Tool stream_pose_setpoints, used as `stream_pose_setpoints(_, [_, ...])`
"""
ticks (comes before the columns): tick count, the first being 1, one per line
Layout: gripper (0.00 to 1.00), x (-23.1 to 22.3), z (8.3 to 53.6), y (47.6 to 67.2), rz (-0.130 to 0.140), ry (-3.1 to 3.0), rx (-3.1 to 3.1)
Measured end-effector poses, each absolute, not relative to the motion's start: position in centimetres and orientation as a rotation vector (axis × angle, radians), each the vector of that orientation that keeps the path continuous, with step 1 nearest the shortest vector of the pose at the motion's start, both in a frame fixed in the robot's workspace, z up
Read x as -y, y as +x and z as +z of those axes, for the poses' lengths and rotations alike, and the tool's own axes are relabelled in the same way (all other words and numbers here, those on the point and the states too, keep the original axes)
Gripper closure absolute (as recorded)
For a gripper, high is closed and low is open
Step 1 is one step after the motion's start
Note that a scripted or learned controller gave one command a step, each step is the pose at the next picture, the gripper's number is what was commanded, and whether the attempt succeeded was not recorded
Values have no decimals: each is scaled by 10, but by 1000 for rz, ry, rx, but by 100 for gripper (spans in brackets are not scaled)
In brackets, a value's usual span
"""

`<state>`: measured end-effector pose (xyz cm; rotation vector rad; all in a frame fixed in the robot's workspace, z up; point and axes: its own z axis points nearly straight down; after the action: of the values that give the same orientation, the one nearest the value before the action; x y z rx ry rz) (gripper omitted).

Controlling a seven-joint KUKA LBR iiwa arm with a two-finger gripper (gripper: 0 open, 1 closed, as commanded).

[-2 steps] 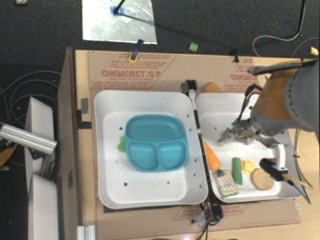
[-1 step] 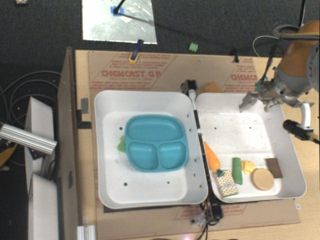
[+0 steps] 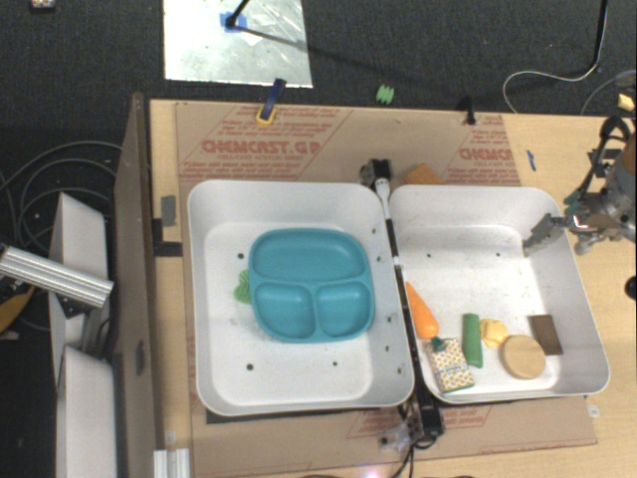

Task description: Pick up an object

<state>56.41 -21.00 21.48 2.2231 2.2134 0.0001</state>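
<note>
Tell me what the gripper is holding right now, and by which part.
Nothing visible: the two-finger gripper sits over the right white bin's upper right rim, apart from the objects along the bin's near edge.

Red print reading "CHEMCAST. GP" stood on the brown paper-covered sheet (image 3: 261,137) that lay beneath the two bins, near its far left corner. A second run of the same red lettering showed near the far right corner of that sheet, partly cut by the right bin's (image 3: 498,199) rim, so that only its first letters, roughly "CHEMCA", could be made out. The small patterned carton (image 3: 450,364) in the right bin bore markings too small to read.
</note>
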Motion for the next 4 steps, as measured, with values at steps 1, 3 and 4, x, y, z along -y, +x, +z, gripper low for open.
stream_pose_setpoints(1, [0, 144, 137, 540, -2, 2219, -2236])
stream_pose_setpoints(3, [0, 190, 85, 537, 1, 2219, -2214])
stream_pose_setpoints(4, [0, 126, 106, 495, 1, 2217, -2231])
